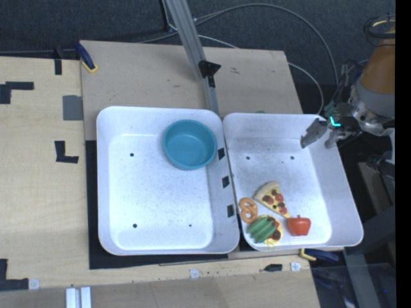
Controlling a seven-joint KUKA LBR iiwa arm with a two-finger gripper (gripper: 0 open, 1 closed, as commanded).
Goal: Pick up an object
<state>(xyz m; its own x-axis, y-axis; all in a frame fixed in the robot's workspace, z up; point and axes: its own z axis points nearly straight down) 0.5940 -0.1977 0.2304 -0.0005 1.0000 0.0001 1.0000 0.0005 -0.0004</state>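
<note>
White bins: two shallow trays sat side by side on the table (154, 63), the left bin (115, 172) at frame centre-left, the right bin (334, 191) beside it.
Blue bowl (189, 144): sat upright at the left bin's upper right, well apart from the other things.
Toy food: pizza slice (272, 197), pretzel (248, 208), green piece (262, 228) and red tomato (298, 224) were clustered in the right bin's lower corner, close to its walls, so approach looked tight.
End effector (319, 135): hovered over the right bin's upper right rim, gripping nothing; how far apart its fingers stood could not be told.
Open room: most of the right bin's floor lay bare between the arm and the cluster.
</note>
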